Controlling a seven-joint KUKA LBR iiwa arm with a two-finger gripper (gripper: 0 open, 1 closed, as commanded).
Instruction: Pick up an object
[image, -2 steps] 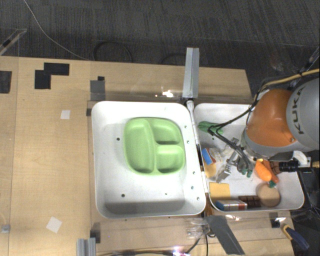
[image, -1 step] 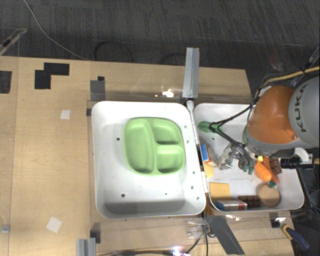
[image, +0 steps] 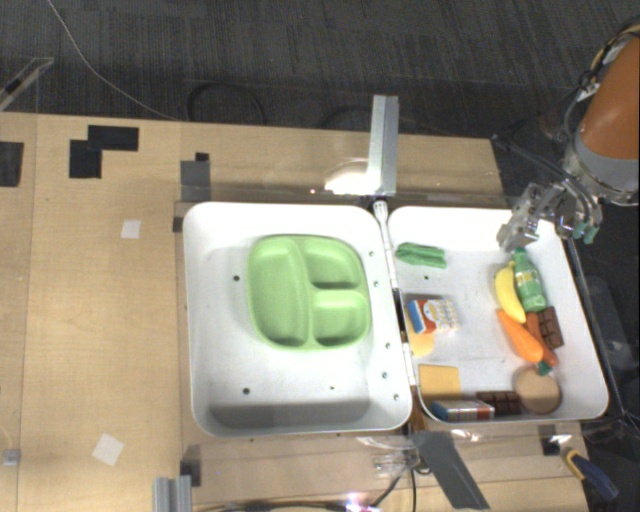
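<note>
Pincer hovers over the right bin's top corner, just above the banana; can't tell its opening, nothing visibly held, pickup not done.

Right bin's middle floor lies bare; banana, bottle, carrot crowd its right side.

The pale wooden counter spans the frame below a strip of dark floor along the top. Two shallow white bins rest on it side by side, the left bin at centre and the right bin touching it at centre right. Black patches mark the counter's upper left.
</note>
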